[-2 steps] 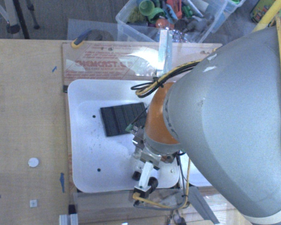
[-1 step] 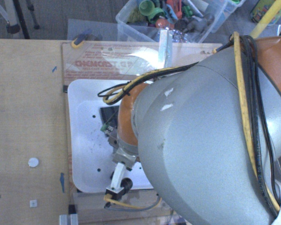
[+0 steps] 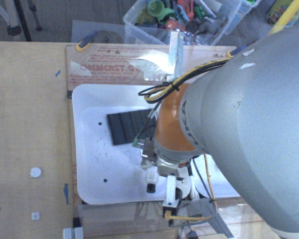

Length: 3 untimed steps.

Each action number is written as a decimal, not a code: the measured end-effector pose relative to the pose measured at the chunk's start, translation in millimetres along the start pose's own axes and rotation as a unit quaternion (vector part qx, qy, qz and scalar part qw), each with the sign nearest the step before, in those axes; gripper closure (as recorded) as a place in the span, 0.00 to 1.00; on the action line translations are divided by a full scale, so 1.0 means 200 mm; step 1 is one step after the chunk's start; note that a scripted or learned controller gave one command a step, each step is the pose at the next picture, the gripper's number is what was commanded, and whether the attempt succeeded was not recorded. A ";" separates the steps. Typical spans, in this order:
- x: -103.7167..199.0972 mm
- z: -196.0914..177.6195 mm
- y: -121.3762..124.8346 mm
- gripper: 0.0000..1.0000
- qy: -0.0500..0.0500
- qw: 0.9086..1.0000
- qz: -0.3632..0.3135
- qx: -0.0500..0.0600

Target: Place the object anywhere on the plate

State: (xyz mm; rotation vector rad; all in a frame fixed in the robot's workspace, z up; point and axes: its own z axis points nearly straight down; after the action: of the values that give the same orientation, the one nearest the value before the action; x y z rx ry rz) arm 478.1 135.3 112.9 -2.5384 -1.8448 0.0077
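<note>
You are looking at a dark ribbed slab (image 3: 127, 127) lying flat in the white bin (image 3: 89, 148) just up-left of the gripper (image 3: 162, 185), probably stiff and light, best pinched across an edge; its grip I cannot tell.

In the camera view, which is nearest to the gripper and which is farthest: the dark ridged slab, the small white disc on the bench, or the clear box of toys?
From the gripper, low in the white bin:
1. Dark ridged slab, up-left in the same bin.
2. Small white disc, far left on the wooden bench.
3. Clear box of toys, at the top, beyond the bench.
</note>
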 end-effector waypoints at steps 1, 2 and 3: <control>0.38 0.12 -0.10 1.00 0.003 0.993 0.116 -0.007; 0.04 -0.18 -0.01 1.00 0.000 0.998 0.067 -0.002; -0.36 -0.35 0.12 1.00 0.000 0.988 -0.155 -0.002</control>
State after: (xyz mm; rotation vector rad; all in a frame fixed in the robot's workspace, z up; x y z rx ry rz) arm 479.2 59.5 183.8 -2.2231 -2.2166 0.0030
